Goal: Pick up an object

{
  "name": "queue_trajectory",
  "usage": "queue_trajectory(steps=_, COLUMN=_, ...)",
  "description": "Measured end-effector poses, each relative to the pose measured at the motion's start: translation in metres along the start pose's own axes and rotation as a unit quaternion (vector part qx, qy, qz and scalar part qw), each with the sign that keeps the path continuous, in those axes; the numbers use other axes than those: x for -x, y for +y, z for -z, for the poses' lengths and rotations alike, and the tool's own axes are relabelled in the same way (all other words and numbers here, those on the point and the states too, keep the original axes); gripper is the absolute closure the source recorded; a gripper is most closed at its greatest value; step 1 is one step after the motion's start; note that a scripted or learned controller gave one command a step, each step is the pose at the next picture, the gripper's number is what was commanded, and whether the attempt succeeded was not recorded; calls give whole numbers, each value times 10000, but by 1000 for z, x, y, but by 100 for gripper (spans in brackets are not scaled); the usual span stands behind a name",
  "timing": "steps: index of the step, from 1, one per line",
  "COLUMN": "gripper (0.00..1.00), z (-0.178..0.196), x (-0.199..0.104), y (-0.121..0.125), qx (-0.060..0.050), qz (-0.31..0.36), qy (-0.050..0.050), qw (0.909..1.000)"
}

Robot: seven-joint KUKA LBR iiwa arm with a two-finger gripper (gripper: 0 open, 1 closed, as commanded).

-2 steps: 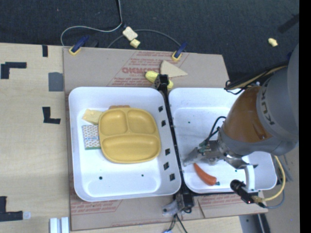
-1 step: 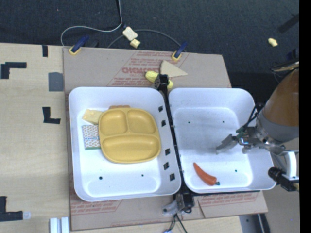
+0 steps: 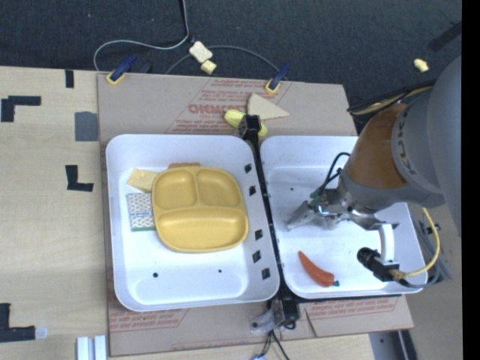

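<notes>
Camera view: one red pepper (image 3: 316,269) lies near the front of the right bin (image 3: 300,156). My gripper (image 3: 298,217) hangs just behind it, low over the bin floor, fingers spread and holding nothing. My arm (image 3: 382,163) reaches in from the right. The left bin (image 3: 120,201) holds one yellow tray (image 3: 199,208) and one sponge (image 3: 139,210).

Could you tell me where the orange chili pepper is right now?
The orange chili pepper lies in the right bin, near its front edge, below the gripper.
</notes>
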State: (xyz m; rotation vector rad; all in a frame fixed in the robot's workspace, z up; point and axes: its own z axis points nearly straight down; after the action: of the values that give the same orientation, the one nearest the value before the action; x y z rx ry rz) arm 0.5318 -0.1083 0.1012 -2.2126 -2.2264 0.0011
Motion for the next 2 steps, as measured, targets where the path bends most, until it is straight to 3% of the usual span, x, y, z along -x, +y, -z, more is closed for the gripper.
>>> queue_trajectory(steps=1, gripper=0, z=52, x=85, y=81, qx=63, qz=-30, qy=-43, qw=10000)
queue_trajectory(steps=2, gripper=0, z=-11, x=69, y=-25, qx=-41, qz=-45, qy=8, qw=10000)
